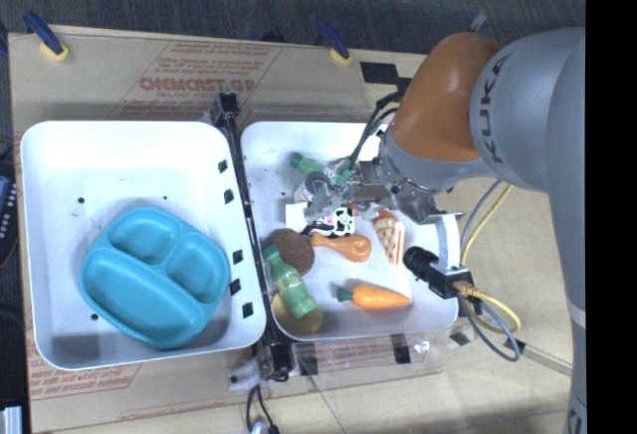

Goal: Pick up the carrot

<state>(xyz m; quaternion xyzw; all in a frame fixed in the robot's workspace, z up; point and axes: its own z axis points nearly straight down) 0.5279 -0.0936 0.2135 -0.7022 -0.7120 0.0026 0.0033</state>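
— Carrot's position?
— Carrot [373, 298] lies free at the right bin's [261, 148] near edge, apart from my jaws [328, 185].
— Jaw state?
— Cannot tell. Step: approach. Next I must shift toward the carrot and descend.

The cardboard sheet [189, 74] reads "CHEMCAST GP"; the arm [518, 113] reads "KUKA".

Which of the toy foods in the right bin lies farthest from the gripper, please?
The carrot: orange with a green top, lying alone near the bin's front edge. The drumstick and cookie lie closer to the gripper.
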